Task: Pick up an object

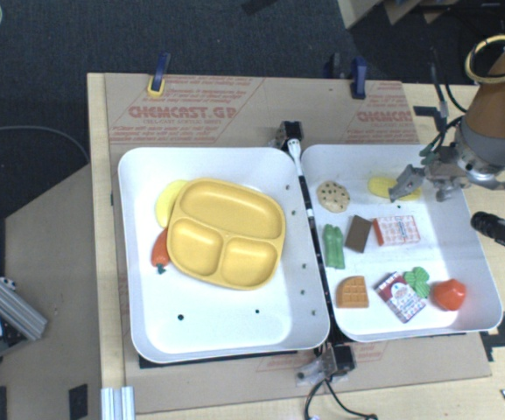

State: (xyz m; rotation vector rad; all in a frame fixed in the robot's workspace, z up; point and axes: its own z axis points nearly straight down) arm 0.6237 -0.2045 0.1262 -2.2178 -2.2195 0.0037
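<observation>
The arm (495, 112) is reaching in from the right, its gripper (425, 185) hanging with fingers spread wide and gripping nothing, over the right bin (484, 274), just above a yellow piece (383, 185) lying at the far side.

Dark carpet (103, 24) is covering the floor around the tabletop (234, 103). Two clamps, one yellow (157, 79) and one blue (357, 75), are gripping its far edge.

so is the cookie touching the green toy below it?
Apart. The camera view shows bare white bin floor between the cookie and the green toy.
</observation>
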